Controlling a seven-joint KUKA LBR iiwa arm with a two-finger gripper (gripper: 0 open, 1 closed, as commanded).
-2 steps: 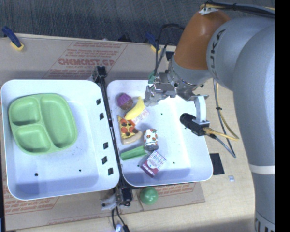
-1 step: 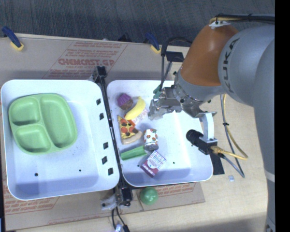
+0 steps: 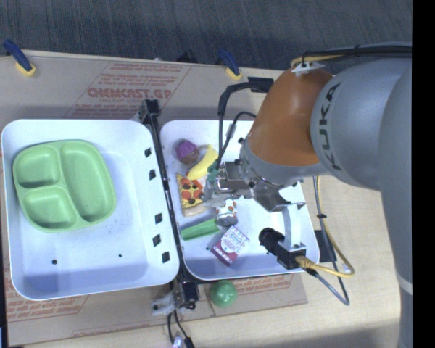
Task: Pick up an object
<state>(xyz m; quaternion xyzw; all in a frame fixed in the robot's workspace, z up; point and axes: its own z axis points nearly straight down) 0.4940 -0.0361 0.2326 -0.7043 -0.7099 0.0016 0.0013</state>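
Note:
My gripper (image 3: 221, 187) hangs low over the middle of the right bin (image 3: 275, 265), under the orange band of the arm. Just left of it lie a pizza slice toy (image 3: 191, 192) and a yellow banana (image 3: 202, 164). A purple grape bunch (image 3: 187, 151) sits at the bin's far left. A green cucumber-like piece (image 3: 199, 230) lies below the gripper, with a small silver can (image 3: 227, 214) right under it and a maroon and white packet (image 3: 230, 244) nearer the front. Nothing shows between the fingers from here.
The left bin (image 3: 94, 267) holds a green divided plate (image 3: 63, 184). A green ball (image 3: 222, 293) rests on the cardboard outside the right bin's front edge. A black divider with clips (image 3: 162, 194) runs between the bins. Cables and a black fitting (image 3: 279, 246) hang at the right.

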